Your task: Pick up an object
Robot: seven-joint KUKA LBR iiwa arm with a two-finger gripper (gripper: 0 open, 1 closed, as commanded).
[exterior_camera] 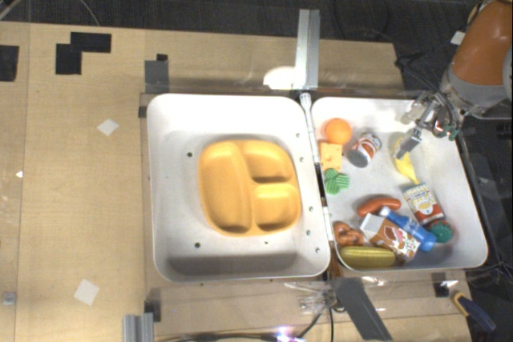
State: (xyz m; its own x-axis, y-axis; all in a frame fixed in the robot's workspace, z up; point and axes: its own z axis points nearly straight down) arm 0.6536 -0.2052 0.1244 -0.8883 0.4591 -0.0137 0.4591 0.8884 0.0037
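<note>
left bin (168,172): divided tray (247,184) lying in its middle | right bin (473,240), touching it on the right: ball (337,130) at back left, can (365,149) just right of it, banana (406,164) further right under the gripper (410,142), sausage (377,206) mid, pretzel (347,234) and pickle (367,256) along the front

A yellow divided tray (247,186) is sitting in the white left bin (172,172); the white right bin (469,208) is holding an orange ball (338,130), a green toy (336,182), a red sausage (377,205), a yellow banana (406,166) and a yellow-green pickle (367,256)
</note>
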